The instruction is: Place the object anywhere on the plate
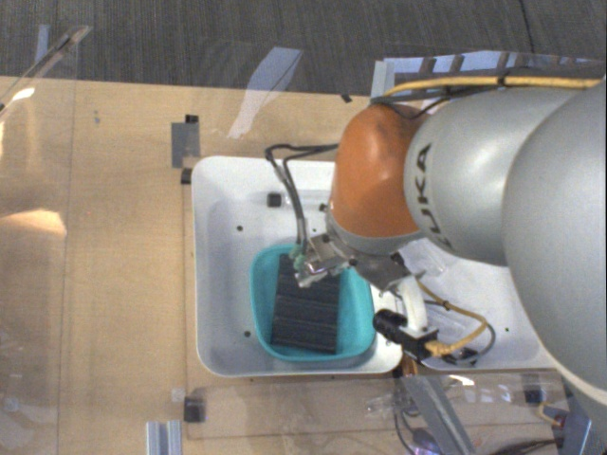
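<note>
From my seat I'm reading the bench left to right: bare wooden bench top (95,254) on the far left, a small dark bracket (187,140) standing just off the near corner of the left white bin (213,254), and another little dark block (193,407) below that bin's lower corner. Inside the bin there's a tiny dark square (274,199) on the floor near the top wall. Then the teal plate (358,311), sitting in the lower middle of that bin, and the dark ribbed object (305,313) is lying flat on it, well inside the rim. Right above the object's upper edge I see the gripper (308,269), its metal tip down at the object's top end; whether it is touching, I can't tell from this angle, and I can't tell how the jaws stand either. The orange band (370,183) and the big grey arm (512,178) cover the plate's right side and most of the right bin (493,301). Black cables (289,192) loop beside the wrist.
</note>
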You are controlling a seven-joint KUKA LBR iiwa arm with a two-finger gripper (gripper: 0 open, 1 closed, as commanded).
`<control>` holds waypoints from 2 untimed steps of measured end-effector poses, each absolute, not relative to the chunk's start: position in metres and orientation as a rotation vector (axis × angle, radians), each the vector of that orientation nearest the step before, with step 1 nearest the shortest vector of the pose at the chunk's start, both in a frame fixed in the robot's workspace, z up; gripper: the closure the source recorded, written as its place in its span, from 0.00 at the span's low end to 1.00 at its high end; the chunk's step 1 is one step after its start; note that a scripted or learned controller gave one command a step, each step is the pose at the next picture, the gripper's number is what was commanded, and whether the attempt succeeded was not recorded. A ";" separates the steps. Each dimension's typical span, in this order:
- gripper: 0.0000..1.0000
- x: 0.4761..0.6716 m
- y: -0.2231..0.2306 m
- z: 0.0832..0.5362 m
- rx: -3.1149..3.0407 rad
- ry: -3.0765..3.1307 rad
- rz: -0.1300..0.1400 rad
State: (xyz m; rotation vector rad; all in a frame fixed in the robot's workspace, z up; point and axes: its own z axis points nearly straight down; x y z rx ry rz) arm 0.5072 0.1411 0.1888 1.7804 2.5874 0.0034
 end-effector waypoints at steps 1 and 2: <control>0.00 0.508 0.141 0.189 1.781 2.586 0.005; 1.00 0.510 0.141 0.200 1.779 2.584 0.012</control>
